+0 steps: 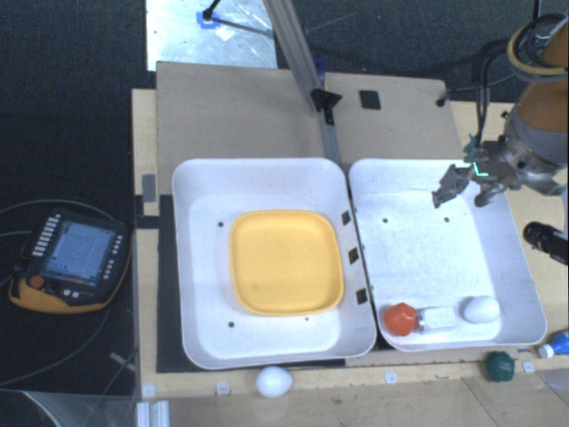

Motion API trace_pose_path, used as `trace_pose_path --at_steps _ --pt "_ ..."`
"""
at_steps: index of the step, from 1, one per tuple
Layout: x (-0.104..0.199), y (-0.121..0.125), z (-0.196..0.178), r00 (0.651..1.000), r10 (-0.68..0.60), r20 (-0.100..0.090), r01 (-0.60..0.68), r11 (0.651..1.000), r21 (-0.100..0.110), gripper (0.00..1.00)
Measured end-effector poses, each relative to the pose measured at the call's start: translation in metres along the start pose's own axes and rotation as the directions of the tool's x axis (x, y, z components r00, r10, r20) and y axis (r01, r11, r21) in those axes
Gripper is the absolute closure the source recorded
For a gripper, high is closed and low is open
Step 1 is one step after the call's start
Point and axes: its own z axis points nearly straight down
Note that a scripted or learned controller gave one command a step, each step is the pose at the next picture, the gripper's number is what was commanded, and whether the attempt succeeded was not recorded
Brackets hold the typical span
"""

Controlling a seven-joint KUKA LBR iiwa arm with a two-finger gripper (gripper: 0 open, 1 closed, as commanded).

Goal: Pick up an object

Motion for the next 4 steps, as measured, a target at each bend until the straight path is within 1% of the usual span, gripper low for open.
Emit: trace_pose_path --at_steps 1,2,3,4 --pt "0.0 0.0 0.0 1.0 0.0 0.0 0.0 1.0 0.0 0.0" --pt "0.003 -0.001 0.042 1.0 0.0 0.0 0.0 1.0 0.003 0.0" --pt "-0.005 -0.001 0.1 1.0 0.001 0.0 -0.001 1.0 0.005 0.0" --pt "-0.012 0.002 0.146 1.0 0.001 0.0 -0.001 1.0 0.004 0.0"
